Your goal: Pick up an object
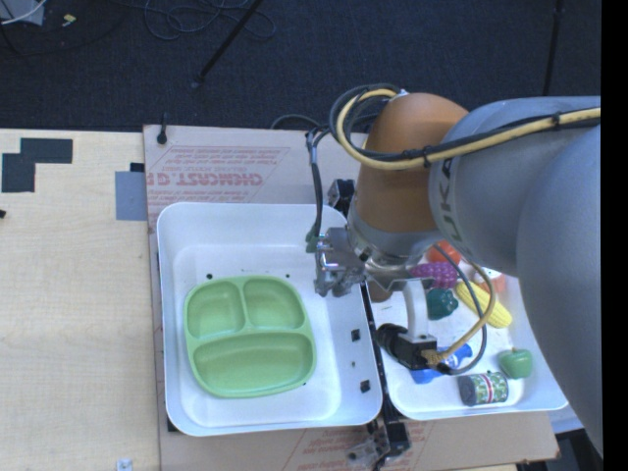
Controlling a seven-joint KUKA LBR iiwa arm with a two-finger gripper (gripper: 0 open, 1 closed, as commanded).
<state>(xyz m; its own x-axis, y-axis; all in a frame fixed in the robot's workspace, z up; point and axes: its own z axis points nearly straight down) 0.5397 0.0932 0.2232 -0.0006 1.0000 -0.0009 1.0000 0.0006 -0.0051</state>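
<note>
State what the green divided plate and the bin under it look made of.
Green divided plate: likely molded plastic, matte to satiny, judging by its uniform color and soft rounded ridges. Left bin: probably white plastic, smooth and slightly glossy, with rounded molded corners.

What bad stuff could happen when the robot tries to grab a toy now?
The toys lie crowded together in the right bin, so the gripper might nudge several and catch none. It also hangs over the divider between the bins, near the green plate, so it could bump the rim going down.
</note>
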